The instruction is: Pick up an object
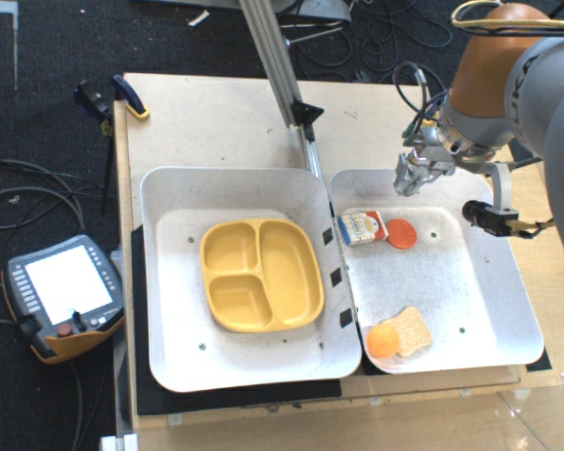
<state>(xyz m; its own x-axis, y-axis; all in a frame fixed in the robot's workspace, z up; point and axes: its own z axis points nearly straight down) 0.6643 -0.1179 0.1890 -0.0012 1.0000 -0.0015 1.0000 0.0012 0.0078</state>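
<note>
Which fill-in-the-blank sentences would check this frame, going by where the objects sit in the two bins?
1. The yellow divided tray lies in the ____ bin.
2. The tray has ____ compartments.
3. The red disc lies directly ____ of the small carton.
4. The gripper hangs over the right bin's ____ edge.

Missing words: left; three; right; far

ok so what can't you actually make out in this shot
- Gripper: small and seen from above, so open or shut is unclear.
- Small carton: label print too small to read.
- Orange ball and bread-like piece: overlapping, so the contact between them is unclear.
- Arm: cut off by the right edge.
</note>
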